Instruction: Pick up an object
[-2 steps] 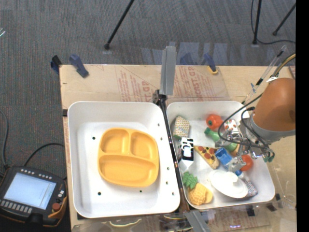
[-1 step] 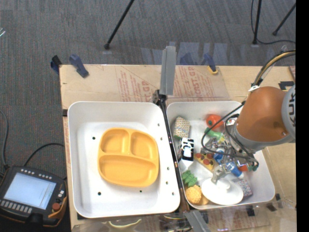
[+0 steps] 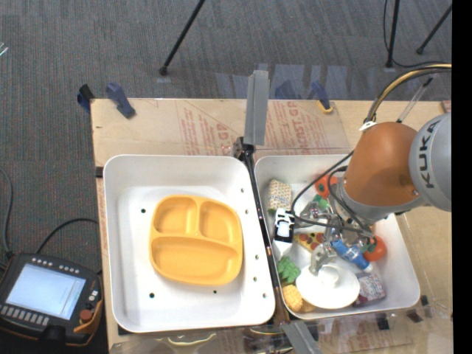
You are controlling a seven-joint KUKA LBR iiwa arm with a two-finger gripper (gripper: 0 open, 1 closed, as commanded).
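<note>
I work in a robotics lab or test cell. My bench (image 3: 184,127) is a bare plywood sheet standing on grey carpet (image 3: 88,35), with tripod legs (image 3: 188,28) planted along the top of the frame. A teach pendant (image 3: 48,297) with a lit screen lies at lower left, and two white bins (image 3: 118,198) sit side by side at centre.

bins (image 3: 118,198): white
divided plate (image 3: 196,239): yellow-orange all over
arm (image 3: 435,164): grey, with a wide orange band (image 3: 380,164)
round dish (image 3: 328,286): white
bottle (image 3: 352,256): blue with a white label
corn cob (image 3: 293,296): yellow
leafy toy (image 3: 287,271): green
bench top (image 3: 169,127): pale tan board with red print
floor (image 3: 88,35): dark grey carpet
</note>
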